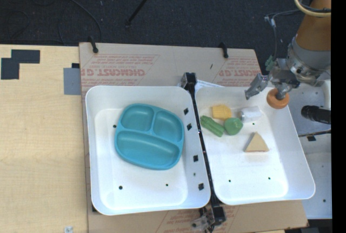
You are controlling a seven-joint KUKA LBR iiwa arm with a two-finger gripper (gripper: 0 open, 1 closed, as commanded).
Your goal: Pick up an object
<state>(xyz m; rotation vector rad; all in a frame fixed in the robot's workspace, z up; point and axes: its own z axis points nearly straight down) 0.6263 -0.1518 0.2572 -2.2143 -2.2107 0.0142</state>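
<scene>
Hovering at the right bin's [303, 172] far corner, my gripper [268, 87] pinched an orange object [278, 99], carried clear.

You see the arm [313, 21] cut off by the frame's top right, just past the right bin [294, 134]. Beside that bin's far corner, the gripper [268, 86] is too blurred to read its fingers. Inside the bin, a pale object [250, 114] near the green pieces [221, 126] is too washed out to identify.
</scene>
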